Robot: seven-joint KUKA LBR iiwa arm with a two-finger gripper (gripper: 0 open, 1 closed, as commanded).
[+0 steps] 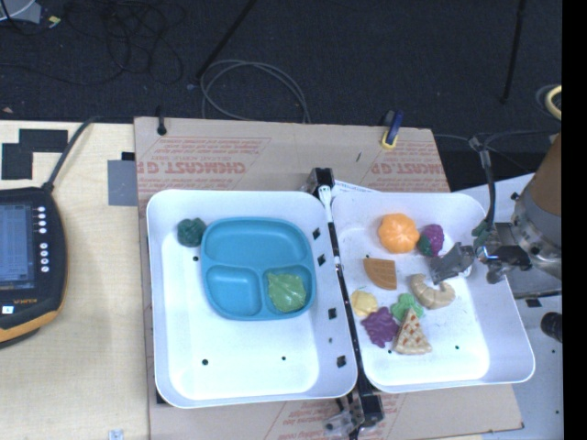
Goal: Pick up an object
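Toys sit clustered in right bin: orange, purple grapes, brown wedge, tan curved piece, yellow bit, green piece, purple lump, pizza slice. Gripper hangs just above the tan piece, near the grapes; finger state can't be told. Left bin has a blue tray with a green item, and a dark green ball beside it.

The arm enters at three o'clock as a grey metal wrist, topped by an orange-brown band toward two o'clock. A thin black cable loops up along its nine o'clock side. The gripper is dark grey, blocky metal with silvery fittings behind it.
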